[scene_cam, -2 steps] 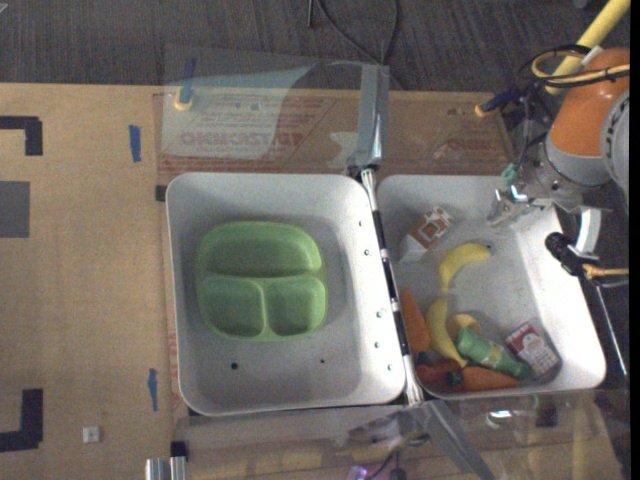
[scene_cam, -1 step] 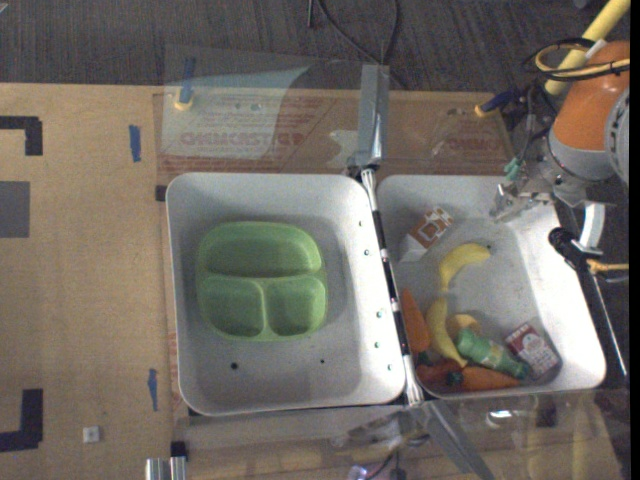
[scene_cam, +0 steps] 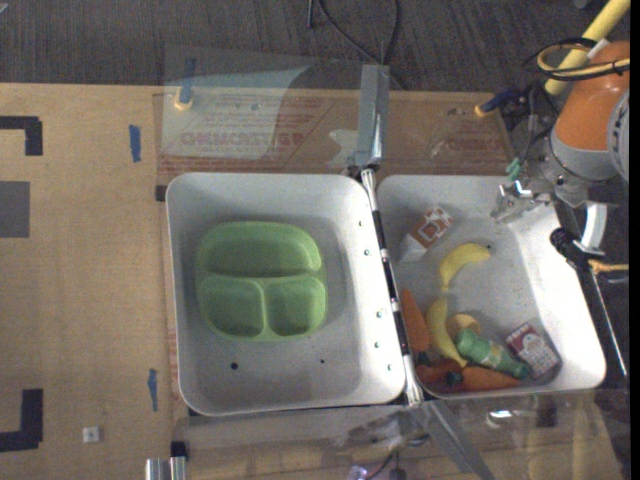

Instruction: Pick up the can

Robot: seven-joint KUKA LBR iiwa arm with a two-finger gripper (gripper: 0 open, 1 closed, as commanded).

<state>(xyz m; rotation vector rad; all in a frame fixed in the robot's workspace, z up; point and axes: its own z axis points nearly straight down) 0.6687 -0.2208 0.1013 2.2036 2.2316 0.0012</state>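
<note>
Robot lab: taped bench (scene_cam: pixel 80 298), cables (scene_cam: pixel 350 18)

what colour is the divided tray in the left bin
Green, seen in the camera view: the divided tray.

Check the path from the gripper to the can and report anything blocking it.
Nothing visible blocks it: bare bin floor lies between the gripper and the can. A green bottle lies close beside the can.

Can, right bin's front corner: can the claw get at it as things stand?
Probably yes: the can lies uncovered, the claw hangs over the same bin, though the green bottle lies close beside it.
</note>
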